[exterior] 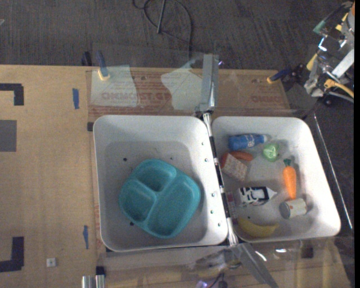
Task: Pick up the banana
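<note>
Yellow banana (257, 228) against bin (326, 225) wall, ends blurred

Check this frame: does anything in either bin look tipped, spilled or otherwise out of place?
Nothing looks spilled or broken. In the right bin the small milk carton, the blue bottle and the can lie on their sides, loosely scattered. The banana rests against the near wall. The teal divided plate sits flat in the left bin.

Dark grey carpet floor (67, 28), tan wooden bench (45, 169), blue tape strips (75, 99), black cable (169, 17)
</note>
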### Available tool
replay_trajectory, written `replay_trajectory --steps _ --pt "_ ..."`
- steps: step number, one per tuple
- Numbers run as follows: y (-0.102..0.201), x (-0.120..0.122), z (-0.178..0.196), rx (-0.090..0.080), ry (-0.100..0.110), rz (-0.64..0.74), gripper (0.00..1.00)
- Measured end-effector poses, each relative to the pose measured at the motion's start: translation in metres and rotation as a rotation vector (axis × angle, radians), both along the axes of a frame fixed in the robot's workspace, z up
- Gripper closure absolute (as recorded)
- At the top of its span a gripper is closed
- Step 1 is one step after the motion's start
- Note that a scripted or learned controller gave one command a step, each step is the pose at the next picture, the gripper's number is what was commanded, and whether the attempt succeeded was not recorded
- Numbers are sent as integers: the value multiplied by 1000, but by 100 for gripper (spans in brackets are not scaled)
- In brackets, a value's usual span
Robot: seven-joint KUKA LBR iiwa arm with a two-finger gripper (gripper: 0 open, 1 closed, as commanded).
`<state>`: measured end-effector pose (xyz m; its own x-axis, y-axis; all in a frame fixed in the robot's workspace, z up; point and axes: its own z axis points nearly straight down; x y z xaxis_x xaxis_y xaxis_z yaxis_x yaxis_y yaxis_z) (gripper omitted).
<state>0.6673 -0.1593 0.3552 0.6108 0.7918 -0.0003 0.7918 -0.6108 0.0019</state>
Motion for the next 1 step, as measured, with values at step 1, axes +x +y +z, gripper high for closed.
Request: replay_trajectory --steps 1 --pt "74 -16 21 2 3 174 100"
